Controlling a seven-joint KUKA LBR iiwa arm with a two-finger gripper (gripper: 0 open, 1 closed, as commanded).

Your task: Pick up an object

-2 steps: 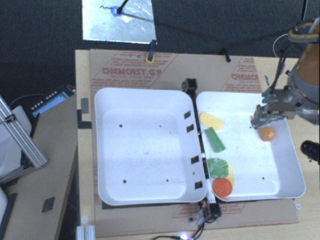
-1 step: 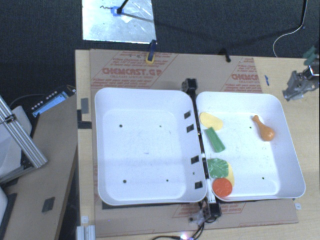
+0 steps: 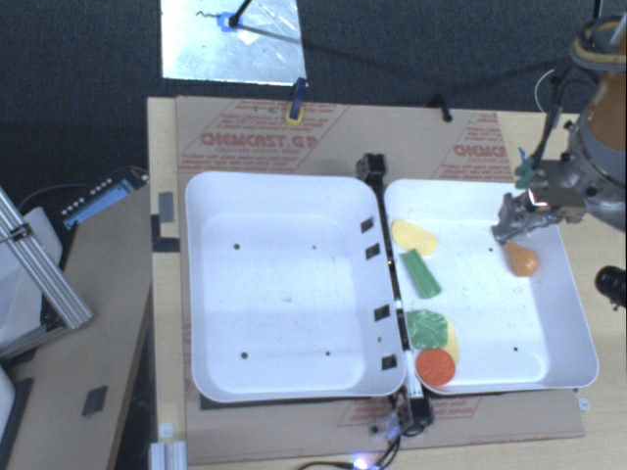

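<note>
We hold our gripper (image 3: 516, 225) just above the orange object (image 3: 522, 259); its grip state we cannot tell, so we centre before descending.

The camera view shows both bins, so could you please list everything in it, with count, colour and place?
Bins: two, white, side by side; left bin, right bin.
Yellow piece: one, right bin, upper left.
Green stick: one, just below the yellow piece.
Green leafy piece: one, right bin, lower left.
Red-orange round piece: one, lower left corner.
Orange piece: one, right bin, upper right, just below the pincer.
Arm: one, grey, right side.
Pincer: one, above the orange piece.
</note>
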